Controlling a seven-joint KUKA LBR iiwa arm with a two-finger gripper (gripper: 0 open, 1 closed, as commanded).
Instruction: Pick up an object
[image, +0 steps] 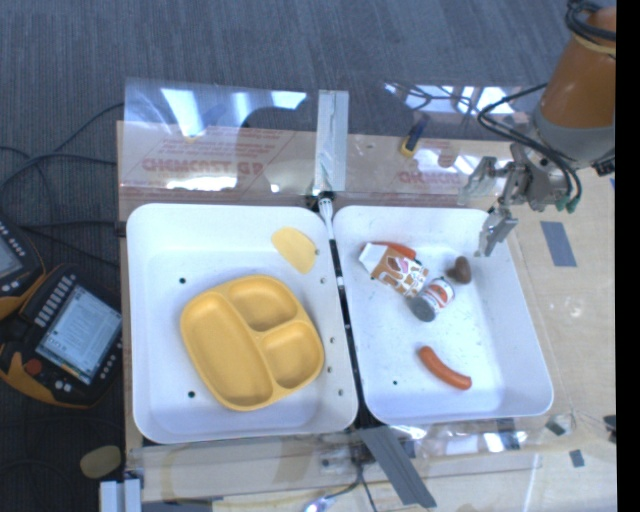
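item: my pincer (497, 232), width cannot tell, nothing held, far right bin rim (520, 262). brown lump (460, 268) just left. risk: clipping the rim, nudging the lump away.

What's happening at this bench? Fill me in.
A robot arm reaches in from the right, its gripper hanging over the right bin's far corner with nothing between its fingers. Below it lie a small brown lump, a carton, a can and a sausage. The left bin holds a yellow tray.
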